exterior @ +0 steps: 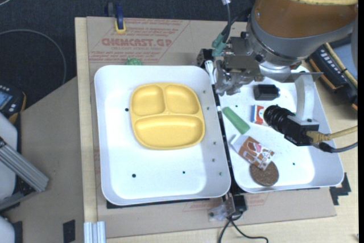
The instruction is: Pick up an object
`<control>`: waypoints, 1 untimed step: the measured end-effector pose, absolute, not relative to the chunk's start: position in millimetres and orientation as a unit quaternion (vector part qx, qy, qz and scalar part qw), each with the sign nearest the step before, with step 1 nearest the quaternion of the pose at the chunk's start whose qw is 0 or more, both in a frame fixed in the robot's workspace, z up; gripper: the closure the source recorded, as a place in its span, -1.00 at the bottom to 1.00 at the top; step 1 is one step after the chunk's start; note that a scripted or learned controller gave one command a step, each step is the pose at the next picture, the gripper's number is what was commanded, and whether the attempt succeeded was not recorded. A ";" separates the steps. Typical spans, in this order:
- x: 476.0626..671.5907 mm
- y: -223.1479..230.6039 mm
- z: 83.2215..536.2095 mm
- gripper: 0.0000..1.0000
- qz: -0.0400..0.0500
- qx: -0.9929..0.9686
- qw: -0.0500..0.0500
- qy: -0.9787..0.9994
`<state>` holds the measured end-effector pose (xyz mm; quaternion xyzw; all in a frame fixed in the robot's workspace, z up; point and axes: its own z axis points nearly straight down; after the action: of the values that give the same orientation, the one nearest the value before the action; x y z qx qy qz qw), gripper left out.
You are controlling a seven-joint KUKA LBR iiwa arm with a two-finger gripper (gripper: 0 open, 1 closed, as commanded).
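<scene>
- Nearest, in right shallow white bin (321, 171): brown round disc (264, 174), touching brown-and-white printed packet (254, 151) just behind.
- Mid-bin: green flat strip (235, 120), tilted, near small red-white-blue card (258, 114).
- In left shallow white bin (159, 182): yellow three-compartment plastic tray (167, 115), lying flat.
- Farther: small black rectangular block (265, 90).
- Farthest: gripper (227, 78) over right bin's far left corner, near the block; open or shut not discernible.
</scene>
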<state>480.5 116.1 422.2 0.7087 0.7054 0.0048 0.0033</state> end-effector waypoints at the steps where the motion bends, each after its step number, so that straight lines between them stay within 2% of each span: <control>1: 478.3 99.6 339.8 1.00 -0.004 0.708 -0.002 0.706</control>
<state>478.3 99.6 339.8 0.7081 0.7061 -0.0042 -0.0023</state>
